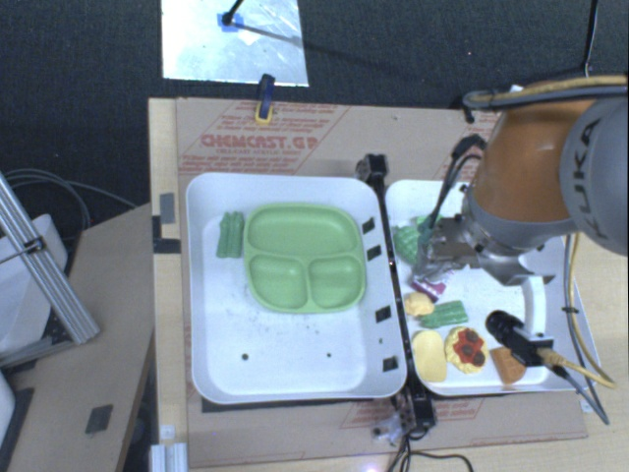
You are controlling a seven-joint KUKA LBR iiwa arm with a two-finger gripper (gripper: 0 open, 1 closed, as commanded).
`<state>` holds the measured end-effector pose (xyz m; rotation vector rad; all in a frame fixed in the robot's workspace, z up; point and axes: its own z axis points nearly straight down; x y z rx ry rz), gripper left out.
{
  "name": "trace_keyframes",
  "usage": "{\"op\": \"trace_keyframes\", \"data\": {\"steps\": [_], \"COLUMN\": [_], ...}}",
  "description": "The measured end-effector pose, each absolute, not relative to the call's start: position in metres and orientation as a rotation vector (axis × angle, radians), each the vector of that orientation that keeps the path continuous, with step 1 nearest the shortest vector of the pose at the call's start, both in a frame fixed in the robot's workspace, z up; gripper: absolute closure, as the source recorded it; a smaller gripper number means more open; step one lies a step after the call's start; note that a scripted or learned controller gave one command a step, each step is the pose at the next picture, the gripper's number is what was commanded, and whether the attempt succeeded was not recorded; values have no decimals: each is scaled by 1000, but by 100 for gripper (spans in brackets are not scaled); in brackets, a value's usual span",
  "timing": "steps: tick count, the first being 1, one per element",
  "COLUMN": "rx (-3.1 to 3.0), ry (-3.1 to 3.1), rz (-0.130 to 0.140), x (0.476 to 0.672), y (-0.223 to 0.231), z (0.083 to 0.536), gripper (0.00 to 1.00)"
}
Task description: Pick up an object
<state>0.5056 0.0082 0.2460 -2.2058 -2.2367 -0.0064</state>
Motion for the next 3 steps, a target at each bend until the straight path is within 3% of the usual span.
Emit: {"op": "trace_keyframes", "data": {"steps": [1,2,3], "rx": [-2222,-2221,-2234], "ry": [-2217,-2222,-2222], "rz": [7,-1,-3], "x": [503,504,523], "y": [-27,-25,-100], "z": [180,184,231], "gripper": [100,0,0]}}
